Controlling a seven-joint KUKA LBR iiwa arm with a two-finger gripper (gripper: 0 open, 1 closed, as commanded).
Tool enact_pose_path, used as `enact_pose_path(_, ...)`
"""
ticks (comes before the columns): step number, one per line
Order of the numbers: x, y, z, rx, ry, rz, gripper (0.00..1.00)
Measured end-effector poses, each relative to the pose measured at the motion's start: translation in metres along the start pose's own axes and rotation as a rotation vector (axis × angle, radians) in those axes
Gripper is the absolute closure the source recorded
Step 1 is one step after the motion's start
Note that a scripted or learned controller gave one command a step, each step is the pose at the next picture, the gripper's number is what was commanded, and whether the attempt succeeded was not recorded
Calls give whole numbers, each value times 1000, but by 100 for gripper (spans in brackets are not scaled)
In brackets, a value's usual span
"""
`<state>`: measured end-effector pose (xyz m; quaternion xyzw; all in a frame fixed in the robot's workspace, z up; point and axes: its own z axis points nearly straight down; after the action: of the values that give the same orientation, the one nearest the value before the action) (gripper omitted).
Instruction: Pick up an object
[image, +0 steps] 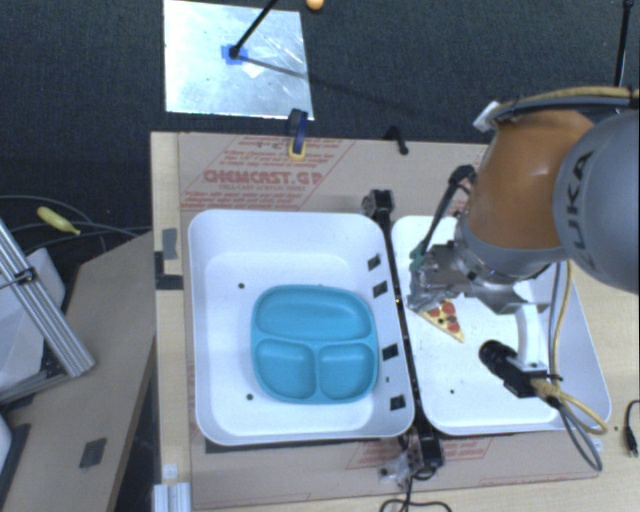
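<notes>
Slanted overhead look at two white bins side by side. In the left bin (225, 265), a blue divided plate (315, 345). In the right bin (470, 405), near its left wall, a toy pizza slice (443, 320), lying flat. Just above the slice, touching or nearly so, the gripper (428, 288), masked by the grey wrist; open or closed, impossible to tell. Probably the approach step. To do it well: centre over the slice, straddle its narrow width, press down to the bin floor since the slice is thin, close firmly, then lift straight up, clear of the wall.
</notes>
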<state>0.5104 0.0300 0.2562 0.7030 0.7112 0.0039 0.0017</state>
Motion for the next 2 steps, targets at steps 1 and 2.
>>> enact_pose_path(1, -3, -22, -166, -13, 0, 5, 100)
enact_pose_path(2, 50, -22, -174, 3, -1, 3, 100)
